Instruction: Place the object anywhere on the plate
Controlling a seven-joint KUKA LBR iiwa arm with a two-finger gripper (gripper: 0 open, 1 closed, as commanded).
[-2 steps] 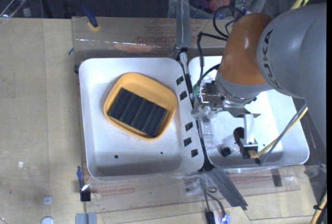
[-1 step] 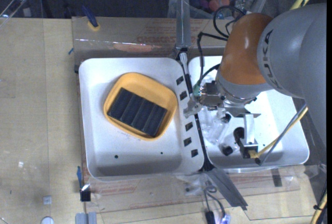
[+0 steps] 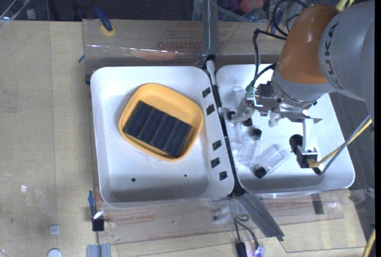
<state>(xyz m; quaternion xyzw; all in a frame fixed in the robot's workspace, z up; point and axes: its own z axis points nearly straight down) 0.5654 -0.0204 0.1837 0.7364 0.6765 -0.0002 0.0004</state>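
On the left of the counter (image 3: 41,131), a pale wood-grained surface, sits the left bin (image 3: 107,184), shallow, white and smooth with rounded corners. Inside it rests the plate (image 3: 132,108), a yellow, soft-cornered square dish with a raised lip, tilted a little askew. A dark ribbed rectangular block (image 3: 159,127) already lies across its middle, leaving bare yellow rim all round.

Between the bins runs a grey divider (image 3: 217,131) marked with black tabs. Just past it, in the right bin (image 3: 339,175), lie clear, glassy plastic pieces (image 3: 271,157) with small black caps, hard to tell apart; the object to be moved is probably among them, near the bin's left-centre.

Above these hangs the claw (image 3: 262,108), under the arm's orange band (image 3: 306,41); the wrist hides it, so I cannot tell whether it grips anything.

To do this step well, I judge the arm should settle squarely over one clear piece, well off the divider wall, and close across its narrow side, since slick transparent plastic is likely to slip. Afterwards it should lift high enough to clear the divider and aim for the plate's open yellow edge.
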